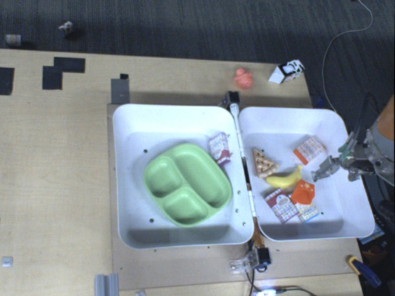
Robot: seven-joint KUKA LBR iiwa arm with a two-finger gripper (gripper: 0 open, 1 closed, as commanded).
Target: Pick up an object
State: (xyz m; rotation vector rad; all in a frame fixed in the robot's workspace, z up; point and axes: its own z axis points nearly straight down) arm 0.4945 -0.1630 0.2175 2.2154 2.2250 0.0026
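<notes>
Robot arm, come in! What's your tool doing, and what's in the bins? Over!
Tool over right bin, nothing visibly held. Banana just left of it, orange piece and small packets crowding close. Green plate sits in left bin.

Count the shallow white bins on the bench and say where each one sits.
2. The left bin holds a green divided plate; the right bin sits beside it, holding a banana and small packets.

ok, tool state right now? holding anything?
Tool: over the right bin, near its right wall, with nothing seen in it. Open or closed cannot be told from this view.
</notes>
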